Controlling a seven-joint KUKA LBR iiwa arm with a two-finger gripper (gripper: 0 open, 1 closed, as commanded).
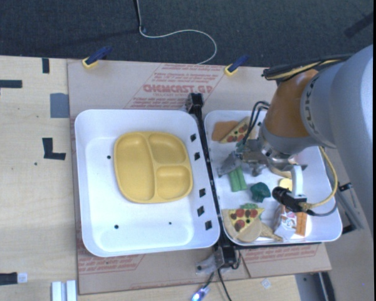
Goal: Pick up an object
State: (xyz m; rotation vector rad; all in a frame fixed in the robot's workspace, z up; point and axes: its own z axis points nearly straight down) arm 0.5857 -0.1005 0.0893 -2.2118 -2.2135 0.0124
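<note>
My gripper (237, 162) hangs low over the left-middle of the right bin (319, 234), at the end of the grey arm with its orange band. Just below it lies a light green stick (238, 180), and a dark green lump (260, 190) rests to the right of that stick. A pizza slice toy (229, 130) sits at the bin's far left corner, just above the gripper. A second pizza slice (244, 217) lies near the front edge. I see nothing held between the gripper's tips.
The left bin (94, 187) holds a yellow divided plate (153, 167). An orange and white carton (295, 224) and a tan piece (261, 232) lie at the right bin's front. The black divider strip (203, 168) runs between the bins.
</note>
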